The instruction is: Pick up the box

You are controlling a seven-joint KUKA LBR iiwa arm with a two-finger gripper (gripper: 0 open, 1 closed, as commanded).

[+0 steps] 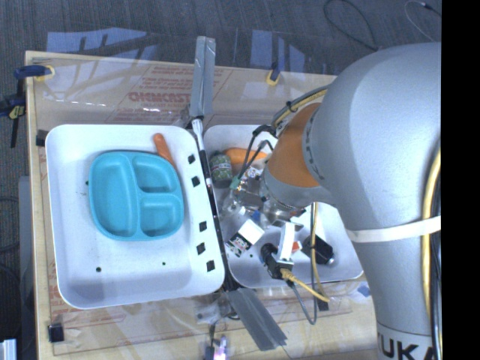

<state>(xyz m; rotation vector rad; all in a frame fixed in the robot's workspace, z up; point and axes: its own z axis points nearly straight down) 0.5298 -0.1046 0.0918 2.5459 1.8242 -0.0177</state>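
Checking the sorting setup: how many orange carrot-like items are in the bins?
2. One carrot lies in the left bin at the blue tray's top edge; another orange piece sits at the top of the right bin. The arm may hide more.

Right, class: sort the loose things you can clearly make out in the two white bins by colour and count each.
Blue: 1, the divided tray
Orange: 2, the carrot by the tray and an orange piece in the right bin
Dark green: 1, a can
Total: 4
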